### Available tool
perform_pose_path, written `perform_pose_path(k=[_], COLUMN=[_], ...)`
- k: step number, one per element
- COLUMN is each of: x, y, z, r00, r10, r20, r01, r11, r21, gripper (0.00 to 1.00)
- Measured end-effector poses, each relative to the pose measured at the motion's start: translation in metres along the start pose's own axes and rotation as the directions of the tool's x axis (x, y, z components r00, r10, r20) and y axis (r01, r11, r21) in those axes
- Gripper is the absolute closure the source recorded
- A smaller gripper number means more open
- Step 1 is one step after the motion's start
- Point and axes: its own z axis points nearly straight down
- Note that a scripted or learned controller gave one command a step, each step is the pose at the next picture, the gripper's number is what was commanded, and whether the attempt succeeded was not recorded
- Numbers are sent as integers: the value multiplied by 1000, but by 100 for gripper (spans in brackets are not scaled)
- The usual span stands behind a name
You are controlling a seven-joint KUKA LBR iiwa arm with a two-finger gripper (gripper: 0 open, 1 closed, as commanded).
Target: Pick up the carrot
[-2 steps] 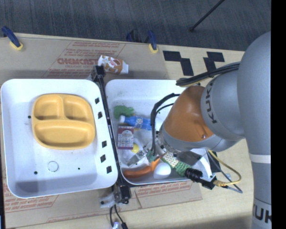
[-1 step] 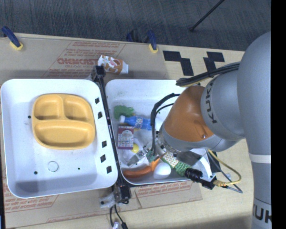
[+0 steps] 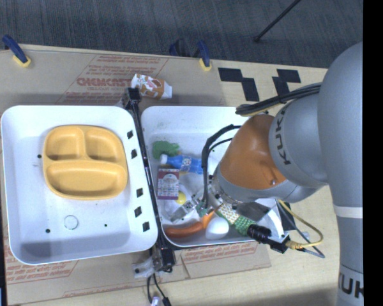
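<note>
— Hand (image 3: 201,210) of the arm (image 3: 268,158): where is it, please?

— It is low in the right bin (image 3: 191,115), near the front wall, under the orange band of the wrist. I see small metal parts there, but I cannot tell if it is open or closed. The wrist covers too much.

— And the carrot (image 3: 188,228)?

— It lies in the same bin, along the front wall, orange and a little curved. Its right end is just beside the hand, maybe touching. I cannot say if the hand has hold of it.

— What else is in this bin?

— A green toy (image 3: 166,149) toward the back, a blue packet (image 3: 185,164) beside it, a small card (image 3: 168,185) with red print, and a white round thing (image 3: 217,229) next to the carrot.

— The left bin (image 3: 25,234)?

— It holds a yellow tray (image 3: 85,160) with three compartments. Behind the bins, a small packet (image 3: 151,86) lies on the tabletop (image 3: 51,69).
</note>
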Motion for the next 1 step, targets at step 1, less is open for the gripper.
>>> perform_pose_path(k=[1], x=[0], y=[0], z=[0], r00=[1000], r10=[0], r20=[0], r01=[0], r11=[1000], r21=[0], gripper=[0])
